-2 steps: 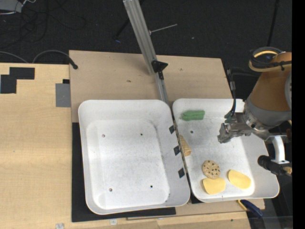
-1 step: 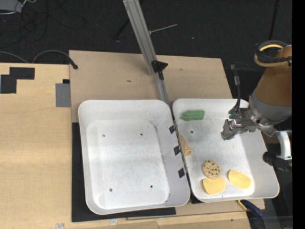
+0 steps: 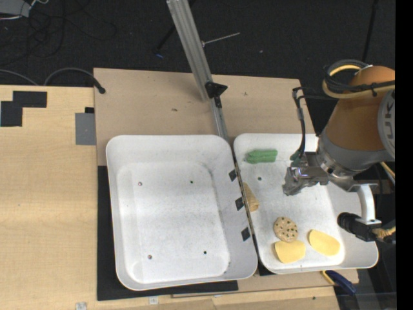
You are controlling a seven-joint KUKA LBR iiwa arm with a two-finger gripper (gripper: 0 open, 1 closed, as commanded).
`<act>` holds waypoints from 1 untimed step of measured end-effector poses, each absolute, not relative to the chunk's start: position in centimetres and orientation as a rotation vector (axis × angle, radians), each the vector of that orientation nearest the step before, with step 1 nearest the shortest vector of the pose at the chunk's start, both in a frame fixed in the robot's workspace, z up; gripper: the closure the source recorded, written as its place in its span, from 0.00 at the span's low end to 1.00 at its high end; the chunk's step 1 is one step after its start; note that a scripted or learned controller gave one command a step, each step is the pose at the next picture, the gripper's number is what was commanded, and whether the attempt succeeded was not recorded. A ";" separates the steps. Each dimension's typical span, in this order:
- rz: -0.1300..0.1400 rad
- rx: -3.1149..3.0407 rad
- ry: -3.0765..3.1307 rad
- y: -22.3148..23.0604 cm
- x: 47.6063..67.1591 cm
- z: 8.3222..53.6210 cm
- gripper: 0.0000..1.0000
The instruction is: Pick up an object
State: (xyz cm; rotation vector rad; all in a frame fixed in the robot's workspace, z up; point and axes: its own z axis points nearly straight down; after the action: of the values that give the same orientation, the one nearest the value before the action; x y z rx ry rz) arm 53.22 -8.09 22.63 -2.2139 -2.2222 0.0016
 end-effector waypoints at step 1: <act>0.000 -2.214 -2.225 -2.9 53.4 23.5 1.00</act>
State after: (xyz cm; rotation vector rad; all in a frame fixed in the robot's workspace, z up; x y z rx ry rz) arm 53.40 -2.95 23.52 -2.2139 -2.2248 0.0000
